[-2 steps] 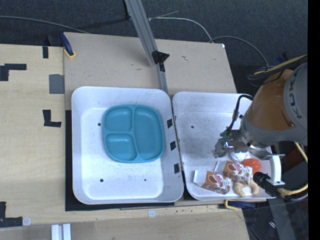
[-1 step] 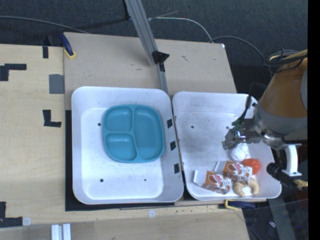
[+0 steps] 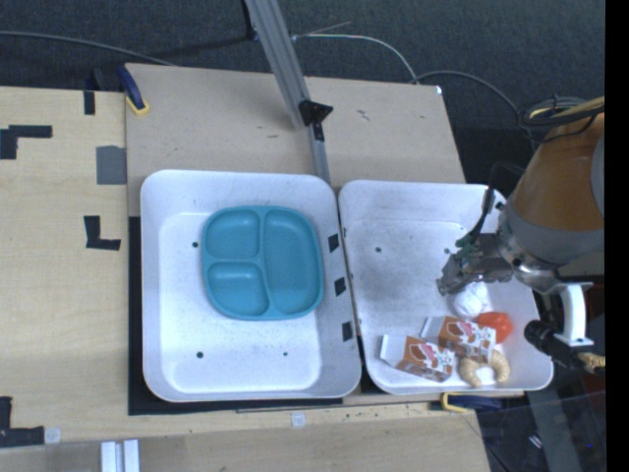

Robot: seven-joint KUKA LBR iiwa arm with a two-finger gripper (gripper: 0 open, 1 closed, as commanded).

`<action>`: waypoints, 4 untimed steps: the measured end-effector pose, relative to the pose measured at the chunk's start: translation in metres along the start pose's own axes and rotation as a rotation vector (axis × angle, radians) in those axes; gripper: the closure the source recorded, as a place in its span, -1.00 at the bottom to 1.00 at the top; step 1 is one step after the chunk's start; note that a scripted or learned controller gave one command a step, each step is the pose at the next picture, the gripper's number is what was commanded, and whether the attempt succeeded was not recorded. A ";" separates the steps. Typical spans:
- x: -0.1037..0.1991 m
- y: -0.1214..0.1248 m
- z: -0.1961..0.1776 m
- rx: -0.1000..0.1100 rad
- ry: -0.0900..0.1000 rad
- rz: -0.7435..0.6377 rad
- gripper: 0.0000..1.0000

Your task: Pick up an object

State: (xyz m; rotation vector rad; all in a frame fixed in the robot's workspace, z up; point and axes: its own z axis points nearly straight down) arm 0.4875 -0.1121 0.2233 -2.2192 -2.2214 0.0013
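Two white bins sit side by side on a wooden bench. Left of the right bin (image 3: 393, 214), a blue divided plate (image 3: 262, 263). Inside it, the gripper (image 3: 462, 273) hangs just above a white object (image 3: 472, 300) beside snack packets (image 3: 442, 350). Finger state unclear; nothing looks lifted yet.

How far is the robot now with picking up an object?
Done: the end effector is down in the right bin, just above a white object. In hand: nothing can be seen held. Left: grasping and lifting; the white object, a red one and the packets all lie in the bin.
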 end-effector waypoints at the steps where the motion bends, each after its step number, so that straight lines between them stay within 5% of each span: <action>1: 0.044 0.021 0.009 0.001 0.001 -0.005 1.00; 4: 0.184 0.102 0.002 -0.003 0.001 -0.006 1.00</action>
